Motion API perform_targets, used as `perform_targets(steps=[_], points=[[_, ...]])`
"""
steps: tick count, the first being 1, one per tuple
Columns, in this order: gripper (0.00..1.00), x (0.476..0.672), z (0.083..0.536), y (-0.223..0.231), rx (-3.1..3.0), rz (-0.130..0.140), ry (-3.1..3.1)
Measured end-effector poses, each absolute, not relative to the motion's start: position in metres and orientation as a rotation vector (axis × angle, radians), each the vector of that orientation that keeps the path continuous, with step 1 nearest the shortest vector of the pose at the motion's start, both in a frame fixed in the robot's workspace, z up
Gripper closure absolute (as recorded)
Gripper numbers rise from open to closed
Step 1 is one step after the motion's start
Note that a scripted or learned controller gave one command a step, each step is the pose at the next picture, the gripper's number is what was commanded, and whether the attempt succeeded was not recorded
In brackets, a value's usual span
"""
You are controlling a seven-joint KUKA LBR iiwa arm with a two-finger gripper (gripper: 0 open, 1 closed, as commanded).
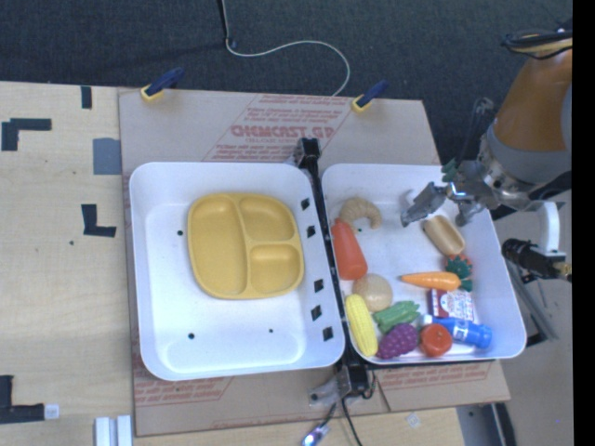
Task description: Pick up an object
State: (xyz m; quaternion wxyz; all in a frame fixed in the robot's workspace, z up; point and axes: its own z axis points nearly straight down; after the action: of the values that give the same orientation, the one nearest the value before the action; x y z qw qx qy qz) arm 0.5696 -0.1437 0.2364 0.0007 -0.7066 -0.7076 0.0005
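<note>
Table (56, 249) is pale wood with black marks; dark carpet (112, 26) beyond. Cardboard sheet (279, 128) (clamped at two corners) carries both bins. Hand (429, 203) hangs above the right bin (507, 291), tilted, fingers spread wide, nothing between them. Hot-dog toy (444, 236) lies just below the hand; croissant toy (361, 212) well to its left.

Two white bins (153, 277) are showing against brown cardboard printed in red lettering. A yellow divided plate (245, 245) is glowing in the left bin. In the right bin (507, 286), a red sausage (349, 250), a yellow corn cob (362, 324), purple grapes (398, 341), green pea pods (397, 313), an orange carrot (429, 280), a tan croissant (360, 211) and a blue bottle (462, 332) are mixing. Yellow-and-blue clamps (162, 83) are gripping the board.
</note>
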Motion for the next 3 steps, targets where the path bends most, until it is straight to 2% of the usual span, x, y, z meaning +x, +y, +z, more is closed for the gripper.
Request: perform_targets(steps=[1, 2, 3], points=[[0.0, 0.477, 0.13, -0.095, -2.208, 0.013, -2.21], [0.0, 0.486, 0.085, -0.099, -2.229, -0.004, -2.227], [0.0, 0.486, 0.258, -0.027, -2.216, -0.018, -2.238]])
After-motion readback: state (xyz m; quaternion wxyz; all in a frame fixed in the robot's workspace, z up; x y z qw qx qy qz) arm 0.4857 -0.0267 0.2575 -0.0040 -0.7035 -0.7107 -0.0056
